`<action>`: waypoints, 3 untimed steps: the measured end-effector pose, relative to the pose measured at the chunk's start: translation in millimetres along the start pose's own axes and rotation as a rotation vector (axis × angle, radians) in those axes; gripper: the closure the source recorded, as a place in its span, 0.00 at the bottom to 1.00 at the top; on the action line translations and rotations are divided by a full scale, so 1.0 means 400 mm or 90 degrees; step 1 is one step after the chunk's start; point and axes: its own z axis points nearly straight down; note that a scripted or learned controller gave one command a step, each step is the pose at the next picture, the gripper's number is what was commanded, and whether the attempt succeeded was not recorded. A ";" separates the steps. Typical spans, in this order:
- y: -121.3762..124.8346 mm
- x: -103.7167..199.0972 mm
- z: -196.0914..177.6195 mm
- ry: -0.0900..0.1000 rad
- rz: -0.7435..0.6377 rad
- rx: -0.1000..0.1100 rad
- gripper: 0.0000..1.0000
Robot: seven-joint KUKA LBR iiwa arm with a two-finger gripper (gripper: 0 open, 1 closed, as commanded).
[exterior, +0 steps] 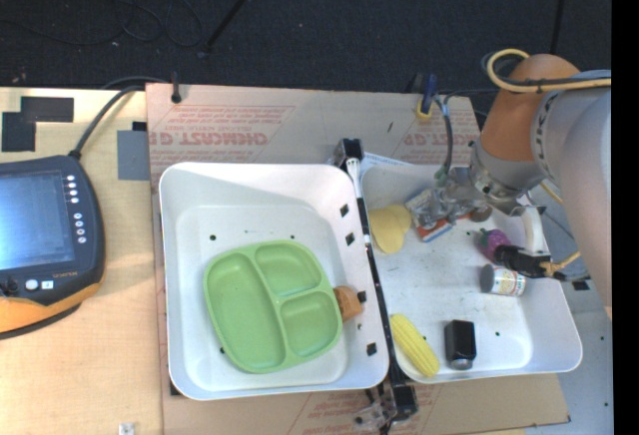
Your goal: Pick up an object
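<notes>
Divided tray in left bin; corn cob in right bin

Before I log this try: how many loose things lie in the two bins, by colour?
Green: 1, tray
Yellow: 2, corn, pale lump
Orange-brown: 1, block
Black: 1, box
Purple: 1, piece
Can: 1
Total: 7
</notes>
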 end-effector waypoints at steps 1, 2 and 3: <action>0.002 0.110 0.018 -0.011 0.005 -0.005 1.00; -0.208 0.147 -0.132 0.001 0.006 0.001 1.00; -0.365 0.282 -0.282 0.002 0.003 0.000 1.00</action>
